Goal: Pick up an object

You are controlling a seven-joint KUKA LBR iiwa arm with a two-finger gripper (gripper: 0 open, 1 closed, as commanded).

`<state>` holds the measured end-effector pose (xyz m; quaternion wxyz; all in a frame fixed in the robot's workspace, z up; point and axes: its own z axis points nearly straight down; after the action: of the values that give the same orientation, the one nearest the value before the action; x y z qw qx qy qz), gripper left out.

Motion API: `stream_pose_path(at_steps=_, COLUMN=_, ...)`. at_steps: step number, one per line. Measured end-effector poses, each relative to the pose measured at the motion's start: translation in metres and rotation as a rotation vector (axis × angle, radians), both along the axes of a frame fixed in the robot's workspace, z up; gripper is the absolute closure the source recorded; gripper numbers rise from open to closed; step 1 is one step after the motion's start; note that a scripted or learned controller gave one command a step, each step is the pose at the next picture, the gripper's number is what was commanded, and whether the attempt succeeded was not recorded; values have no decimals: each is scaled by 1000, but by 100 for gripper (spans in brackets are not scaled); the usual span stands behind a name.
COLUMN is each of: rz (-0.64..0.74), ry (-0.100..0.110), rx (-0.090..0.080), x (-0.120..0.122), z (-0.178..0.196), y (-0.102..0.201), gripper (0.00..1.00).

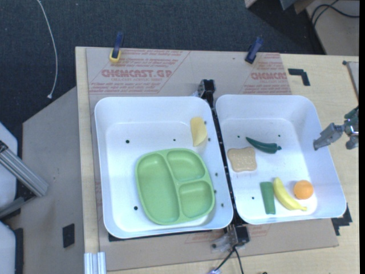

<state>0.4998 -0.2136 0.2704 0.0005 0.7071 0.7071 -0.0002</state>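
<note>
The right bin (319, 119) holds a dark green chili pepper (263, 145), a slice of bread (242, 160), a green stick-shaped piece (267, 197), a banana (287, 194) and an orange (303, 189). In the left bin (108, 153) lie a green divided plate (174, 184) and a pale yellow wedge (198, 131). My gripper (333, 144) hangs over the right bin's right rim, at the view's right edge. Its fingers stand apart with nothing between them. It is well to the right of the pepper and above the orange in the picture.
Both bins sit on a brown board clamped at the back by a yellow-blue clip (116, 49) and a blue clip (254, 50). A black bracket (206, 88) joins the bins at the back. A metal rail (20, 170) lies at the left.
</note>
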Motion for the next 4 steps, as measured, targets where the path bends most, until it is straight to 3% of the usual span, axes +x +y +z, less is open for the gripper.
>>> stream_pose_path(at_steps=3, rz=0, ry=5, rx=3, x=-8, z=-144, y=3, gripper=0)
stream_pose_path(at_steps=4, rz=-1, ry=0, rx=1, x=-8, z=-131, y=2, gripper=100)
